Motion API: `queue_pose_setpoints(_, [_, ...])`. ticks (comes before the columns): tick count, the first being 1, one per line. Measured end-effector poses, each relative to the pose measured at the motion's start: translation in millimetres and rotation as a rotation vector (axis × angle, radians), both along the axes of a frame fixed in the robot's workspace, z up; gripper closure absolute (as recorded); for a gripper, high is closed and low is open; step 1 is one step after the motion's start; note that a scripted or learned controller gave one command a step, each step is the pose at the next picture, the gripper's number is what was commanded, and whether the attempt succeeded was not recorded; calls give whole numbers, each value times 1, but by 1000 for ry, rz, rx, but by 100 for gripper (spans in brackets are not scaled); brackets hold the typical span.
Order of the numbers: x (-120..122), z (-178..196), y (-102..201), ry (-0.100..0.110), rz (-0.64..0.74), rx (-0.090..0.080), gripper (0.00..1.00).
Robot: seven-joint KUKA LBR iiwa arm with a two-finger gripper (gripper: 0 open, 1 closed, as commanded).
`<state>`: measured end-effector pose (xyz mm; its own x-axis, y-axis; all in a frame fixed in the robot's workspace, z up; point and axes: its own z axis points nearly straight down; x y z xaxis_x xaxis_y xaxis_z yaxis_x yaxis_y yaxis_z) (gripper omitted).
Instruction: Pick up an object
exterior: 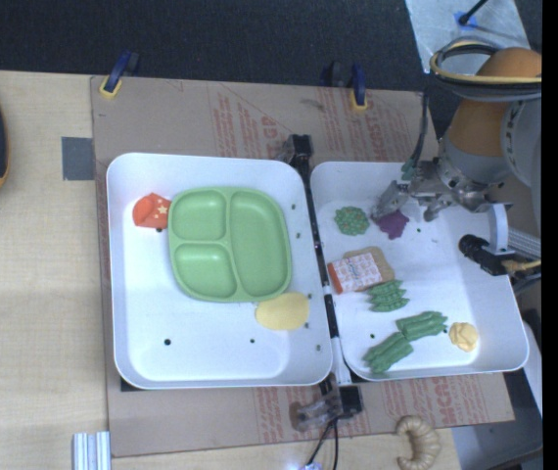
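White right bin [494, 355] holds gripper [397, 207], grip unclear, beside purple piece [393, 225].

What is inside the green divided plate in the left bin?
The green divided plate shows three bare compartments. A red item lies off its left edge and a yellow piece off its lower right corner, both on the left bin floor. Anything beneath the plate is covered.
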<state>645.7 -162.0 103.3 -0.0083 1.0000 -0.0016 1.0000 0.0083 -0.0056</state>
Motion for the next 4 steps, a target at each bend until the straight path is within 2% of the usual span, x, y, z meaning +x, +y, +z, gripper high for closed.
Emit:
queue_pose_setpoints(1, [12,-10,27,-6,0,0,0])
queue_pose_setpoints(2, [-52,-4,8,3,-6,0,0])
queue_pose_setpoints(3, [13,-10,41,-7,0,1,0])
queue_pose_setpoints(4, [-77,-12,11,5,-8,1,0])
